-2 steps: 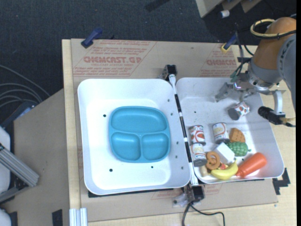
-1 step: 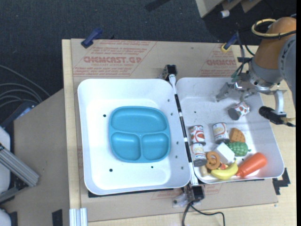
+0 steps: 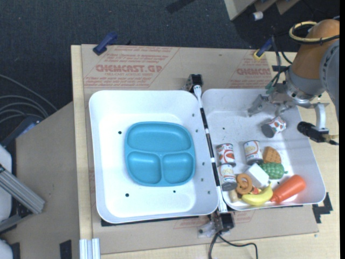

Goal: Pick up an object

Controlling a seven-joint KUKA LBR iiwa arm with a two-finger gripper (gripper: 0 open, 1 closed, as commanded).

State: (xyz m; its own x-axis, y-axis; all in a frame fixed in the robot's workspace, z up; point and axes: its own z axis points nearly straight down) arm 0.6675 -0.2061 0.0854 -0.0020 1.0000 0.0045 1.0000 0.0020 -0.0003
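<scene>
My gripper point(image 3: 268, 108) hangs over the back of the right bin point(image 3: 232, 109), its two grey fingers point(image 3: 255, 109) spread open with nothing between them. A small can with a red and white label point(image 3: 275, 127) lies on its side just in front of the gripper, apart from the fingers. Further forward are two upright cans point(image 3: 225, 154) point(image 3: 251, 150), a third can point(image 3: 228, 174), a brown cookie point(image 3: 272, 155), a green piece point(image 3: 274, 170), a white block point(image 3: 257, 175), a pretzel point(image 3: 244, 183), a banana point(image 3: 256, 198) and a carrot point(image 3: 289, 188).
The left bin point(image 3: 108, 123) holds a blue divided plate point(image 3: 159, 152). A black clamp point(image 3: 194, 82) sits at the back where the bins meet. The arm's grey and orange wrist point(image 3: 312, 58) rises at the right, with a black cable point(image 3: 315, 132) beside it.
</scene>
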